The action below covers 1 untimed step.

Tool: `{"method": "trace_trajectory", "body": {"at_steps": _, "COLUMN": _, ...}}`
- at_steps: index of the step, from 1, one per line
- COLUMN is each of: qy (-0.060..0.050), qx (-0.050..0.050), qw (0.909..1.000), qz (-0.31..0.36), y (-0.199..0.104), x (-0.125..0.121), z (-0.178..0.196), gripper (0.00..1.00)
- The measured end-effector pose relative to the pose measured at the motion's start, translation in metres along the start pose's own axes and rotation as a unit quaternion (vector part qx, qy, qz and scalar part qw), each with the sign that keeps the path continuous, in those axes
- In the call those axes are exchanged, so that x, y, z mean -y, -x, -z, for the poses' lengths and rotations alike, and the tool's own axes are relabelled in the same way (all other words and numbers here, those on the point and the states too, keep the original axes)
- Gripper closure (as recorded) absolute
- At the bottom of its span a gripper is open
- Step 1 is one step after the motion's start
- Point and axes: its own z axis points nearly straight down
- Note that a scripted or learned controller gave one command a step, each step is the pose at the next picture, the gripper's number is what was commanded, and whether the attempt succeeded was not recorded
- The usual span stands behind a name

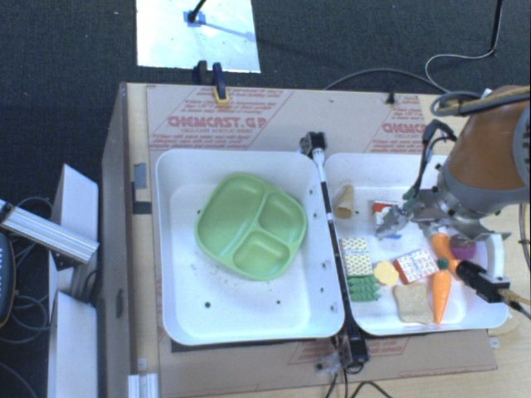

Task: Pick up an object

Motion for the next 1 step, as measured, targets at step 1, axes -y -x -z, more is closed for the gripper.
{"method": "trace_trajectory", "body": {"at_steps": 1, "qy": 0.0, "qx": 0.001, "qw": 1.0, "qz": -0.001, "y": 0.0522, "x": -0.0313, "z": -0.101, "gripper": 0.0}}
